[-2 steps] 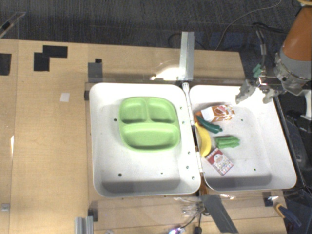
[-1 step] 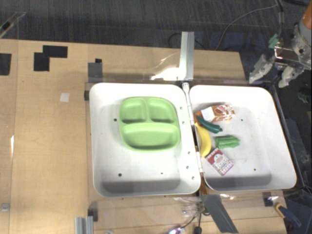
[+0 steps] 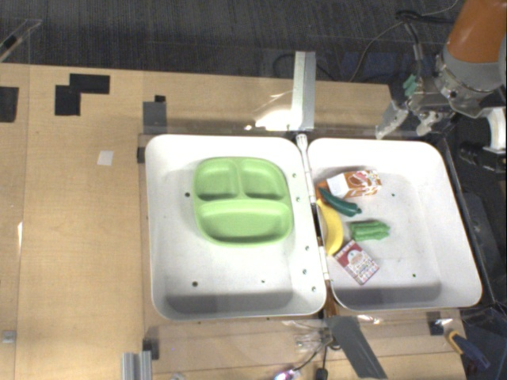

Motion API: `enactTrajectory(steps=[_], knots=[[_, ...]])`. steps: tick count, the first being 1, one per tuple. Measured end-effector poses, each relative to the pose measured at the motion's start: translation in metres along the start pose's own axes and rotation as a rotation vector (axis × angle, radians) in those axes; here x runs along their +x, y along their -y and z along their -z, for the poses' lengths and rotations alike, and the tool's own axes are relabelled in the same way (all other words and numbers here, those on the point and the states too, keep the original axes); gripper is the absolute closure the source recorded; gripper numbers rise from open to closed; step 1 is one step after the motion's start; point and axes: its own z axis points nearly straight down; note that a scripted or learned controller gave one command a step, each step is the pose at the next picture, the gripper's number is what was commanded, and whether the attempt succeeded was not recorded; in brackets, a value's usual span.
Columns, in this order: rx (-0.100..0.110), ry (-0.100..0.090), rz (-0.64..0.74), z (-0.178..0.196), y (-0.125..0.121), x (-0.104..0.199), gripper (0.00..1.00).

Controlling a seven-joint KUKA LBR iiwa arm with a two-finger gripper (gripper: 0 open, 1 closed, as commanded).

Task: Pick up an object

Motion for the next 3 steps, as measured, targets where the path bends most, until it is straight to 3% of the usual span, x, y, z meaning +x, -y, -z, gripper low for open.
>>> enactTrajectory(steps=[1, 3], knots=[[-0.002, 0.000, 0.073, -0.0455, 0.0007, -0.0073, 0.00], [-0.003, 0.001, 0.366, -0.0456, 0.0004, -0.0108, 0.00]])
